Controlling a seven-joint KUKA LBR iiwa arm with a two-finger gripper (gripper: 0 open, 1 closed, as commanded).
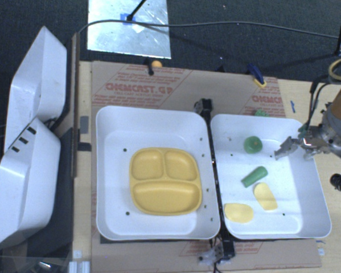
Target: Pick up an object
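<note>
Gripper [292, 146]: poised above the right bin's [316, 186] far right corner, finger state cannot be told | Target: green ball [252, 145] is seen just left of it, green cylinder [254, 176] lying diagonally nearer | Left bin [109, 158]: occupied by yellow divided plate [166, 181]

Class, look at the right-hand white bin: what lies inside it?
Inside the right bin lie a green ball, a green cylinder and two yellow pieces. The tool hangs over its far right part, covering some floor.
</note>
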